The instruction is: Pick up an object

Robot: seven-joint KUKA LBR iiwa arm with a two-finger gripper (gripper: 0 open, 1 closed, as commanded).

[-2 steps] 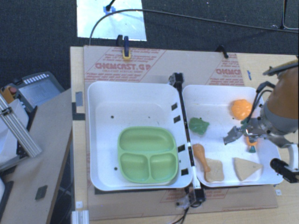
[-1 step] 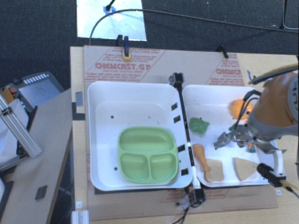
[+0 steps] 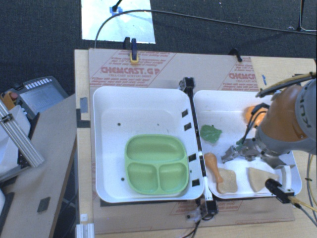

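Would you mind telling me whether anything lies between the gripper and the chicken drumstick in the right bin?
Nothing visible does. The gripper hangs just right of the drumstick, with bare floor of the right bin between them. The green leafy piece lies farther back, out of the way.

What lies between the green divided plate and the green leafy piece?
In the camera view, the two bins' adjoining walls separate the green divided plate from the green leafy piece.

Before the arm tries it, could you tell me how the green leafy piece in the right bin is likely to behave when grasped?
The green leafy piece looks thin and ragged-edged, so it is probably floppy and light. It lies flat on the right bin floor, so pinching it may be awkward and it might slide instead. It seems unlikely to roll.
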